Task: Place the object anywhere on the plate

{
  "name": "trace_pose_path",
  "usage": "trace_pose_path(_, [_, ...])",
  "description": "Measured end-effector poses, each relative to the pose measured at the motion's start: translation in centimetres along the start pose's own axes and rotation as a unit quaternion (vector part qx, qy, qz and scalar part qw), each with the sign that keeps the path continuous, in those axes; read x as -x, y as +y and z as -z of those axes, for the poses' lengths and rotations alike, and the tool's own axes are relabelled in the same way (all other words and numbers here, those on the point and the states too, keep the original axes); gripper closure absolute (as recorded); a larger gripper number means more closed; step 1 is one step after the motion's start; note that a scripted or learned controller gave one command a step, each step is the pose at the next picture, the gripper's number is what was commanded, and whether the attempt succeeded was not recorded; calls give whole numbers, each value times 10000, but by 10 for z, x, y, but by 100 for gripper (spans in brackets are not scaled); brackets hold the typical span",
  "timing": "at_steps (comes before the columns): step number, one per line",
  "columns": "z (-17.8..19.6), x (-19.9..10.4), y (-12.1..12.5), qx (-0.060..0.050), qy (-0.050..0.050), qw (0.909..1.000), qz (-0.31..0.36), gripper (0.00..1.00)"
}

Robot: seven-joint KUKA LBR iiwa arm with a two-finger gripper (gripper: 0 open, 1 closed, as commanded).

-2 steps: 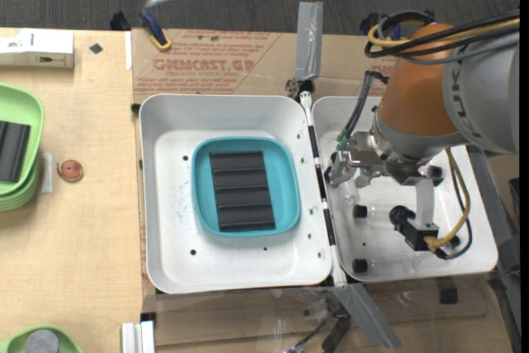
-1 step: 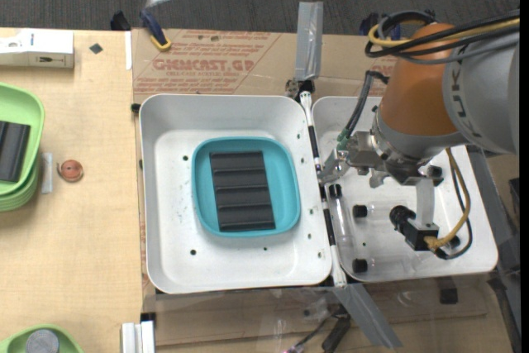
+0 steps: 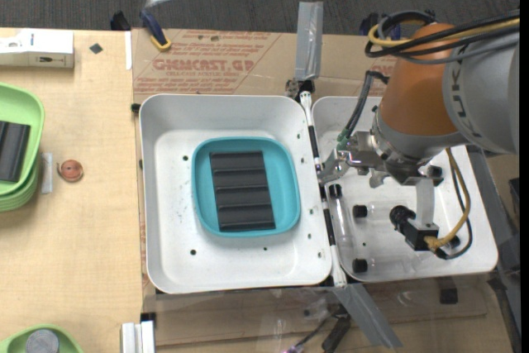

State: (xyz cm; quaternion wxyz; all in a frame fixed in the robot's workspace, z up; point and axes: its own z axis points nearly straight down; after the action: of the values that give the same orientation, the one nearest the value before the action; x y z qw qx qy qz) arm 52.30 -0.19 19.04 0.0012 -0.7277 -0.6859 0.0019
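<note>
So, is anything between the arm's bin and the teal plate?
Only the bins' adjoining rims. The teal plate already carries a black ridged block over its middle, leaving its border bare.

Arm [image 3: 421, 95] reaching in from right

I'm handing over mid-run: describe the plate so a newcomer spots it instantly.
Find the two white bins side by side; take the left bin, away from the arm. The plate lies in its middle: a teal, rounded-square dish carrying a dark ribbed block. Nothing else in either bin is teal.
</note>
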Motion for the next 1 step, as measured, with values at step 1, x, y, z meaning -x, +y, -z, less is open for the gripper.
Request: trace_pose_path(1, [26, 45, 45, 7, -4, 9995, -317, 0])
